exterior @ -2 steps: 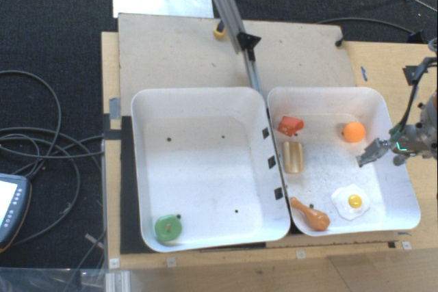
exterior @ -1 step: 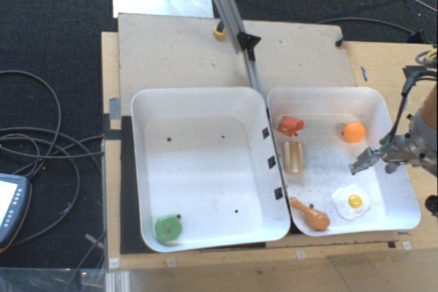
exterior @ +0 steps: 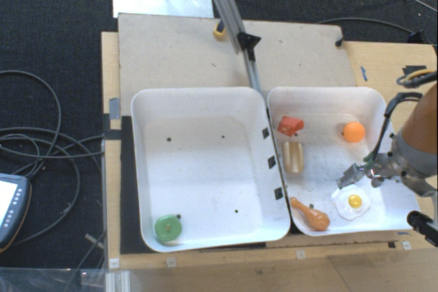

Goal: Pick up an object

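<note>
My gripper (exterior: 354, 176) hangs over the right bin (exterior: 321, 100), near its right side, on the arm (exterior: 419, 140) that comes in from the right. Just below it lies a fried egg toy (exterior: 353, 203), white with a yellow yolk. An orange ball (exterior: 353, 131) rests farther back, up and to the left of the wrist. A red block (exterior: 291, 124) and a tan cylinder (exterior: 293, 156) sit along the bin's left wall. An orange carrot-shaped piece (exterior: 311, 214) lies at the front left. Nothing is seen held in the gripper.
The left bin (exterior: 198, 98) holds a green round object (exterior: 168, 228) in its front left corner. A grey pole (exterior: 226, 0) slants down from the top to the divider between the bins. Cables and a tablet (exterior: 10, 205) lie on the floor at left.
</note>
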